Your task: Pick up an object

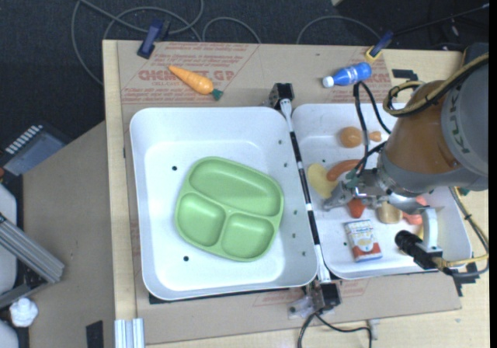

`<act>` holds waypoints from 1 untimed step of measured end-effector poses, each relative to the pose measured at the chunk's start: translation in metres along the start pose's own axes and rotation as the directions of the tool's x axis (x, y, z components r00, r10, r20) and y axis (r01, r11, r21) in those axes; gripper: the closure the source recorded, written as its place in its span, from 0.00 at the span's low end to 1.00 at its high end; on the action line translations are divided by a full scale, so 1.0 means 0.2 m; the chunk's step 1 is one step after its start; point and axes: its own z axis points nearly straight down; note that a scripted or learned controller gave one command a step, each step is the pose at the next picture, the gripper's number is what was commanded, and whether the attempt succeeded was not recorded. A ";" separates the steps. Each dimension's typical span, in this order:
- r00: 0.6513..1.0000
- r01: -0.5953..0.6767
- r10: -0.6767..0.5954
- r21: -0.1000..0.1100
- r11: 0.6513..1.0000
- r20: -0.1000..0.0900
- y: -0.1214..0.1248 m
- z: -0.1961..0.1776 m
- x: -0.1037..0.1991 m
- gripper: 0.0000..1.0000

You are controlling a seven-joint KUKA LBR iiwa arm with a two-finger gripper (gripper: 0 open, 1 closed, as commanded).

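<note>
A small red object (356, 207) lies in the right bin (458, 249), just under the pincer (347, 193). The pincer's state cannot be told here. A yellow piece (318, 178) lies just left; the green tray (230, 207) sits farther left.

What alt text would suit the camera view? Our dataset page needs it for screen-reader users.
A grey and orange robot arm reaches from the right, its gripper low among small toy foods in the right white bin. The left bin holds a green divided plate; a toy carrot lies on the bench behind.
</note>
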 end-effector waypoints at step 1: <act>1.000 0.000 0.000 -0.002 1.000 0.000 0.00 -0.05 0.00 1.00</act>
